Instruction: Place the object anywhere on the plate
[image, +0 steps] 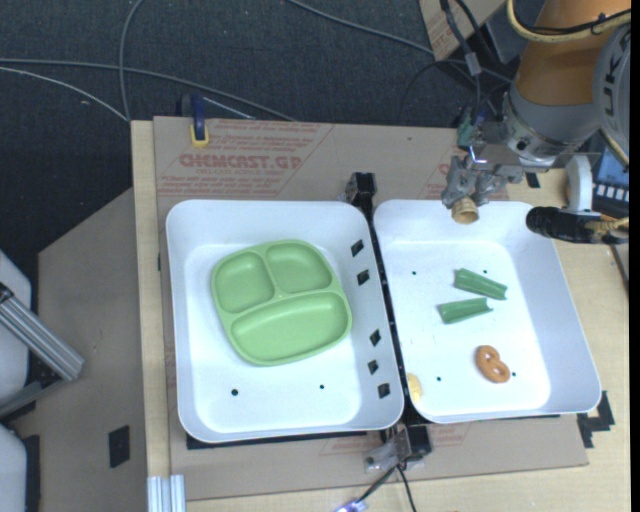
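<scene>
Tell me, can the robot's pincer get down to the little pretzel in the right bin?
Probably yes. The pretzel lies alone on the bin floor, apart from the two green pieces, with nothing over it. The pincer hangs above the bin's far edge.

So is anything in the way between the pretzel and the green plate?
Yes: the raised rims where the two bins meet. The pretzel lies in the right bin, the plate in the left; the claw would need to lift it over.

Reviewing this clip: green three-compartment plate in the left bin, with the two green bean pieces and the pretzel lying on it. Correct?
Not quite. The green three-compartment plate is in the left bin, but the camera view shows the two green bean pieces and the pretzel in the right bin.
</scene>
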